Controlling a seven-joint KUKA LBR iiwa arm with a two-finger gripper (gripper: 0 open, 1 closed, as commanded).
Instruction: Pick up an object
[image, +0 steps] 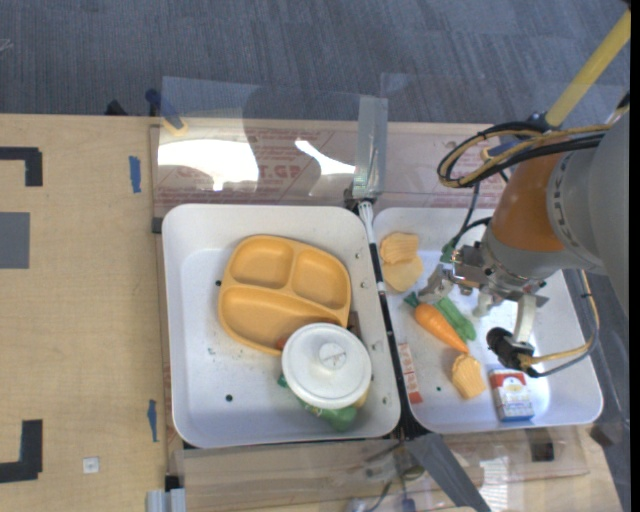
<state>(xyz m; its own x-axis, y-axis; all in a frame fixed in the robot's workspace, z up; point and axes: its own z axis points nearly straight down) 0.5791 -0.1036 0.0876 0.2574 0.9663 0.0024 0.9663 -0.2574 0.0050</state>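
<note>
In the right bin (575, 400) lie a toy carrot (437, 324) with a green top, a tan bread-like piece (401, 260), a small tan lump (467, 377) and a little red, white and blue carton (513, 394). My gripper (462, 297) hangs low over the middle of this bin, just above the carrot's green end. It is open, with one finger on either side of the leaves and nothing held between them.
The left bin (190, 330) holds a yellow divided plate (283, 290) and a white lidded cup (326, 364) over something green. A low wall (385, 320) splits the two bins. Black and yellow cables loop above the wrist.
</note>
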